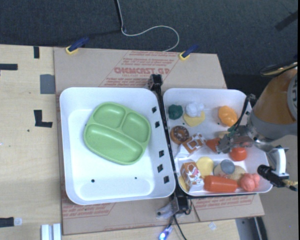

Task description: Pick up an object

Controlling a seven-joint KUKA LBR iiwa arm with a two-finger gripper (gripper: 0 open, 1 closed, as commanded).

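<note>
The gripper (230,141) is down in the right bin (210,95) among toy foods, beside a red piece (238,153); whether it's closed on anything I cannot tell, so the next move likely calls for lifting to check

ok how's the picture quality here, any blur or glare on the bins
Camera view: soft all over, so the small toys in the right bin blur together; the gripper is dark and smeared, its shape hard to read. The left bin is bright white but not blown out, and the green plate casts a faint shadow.
</note>
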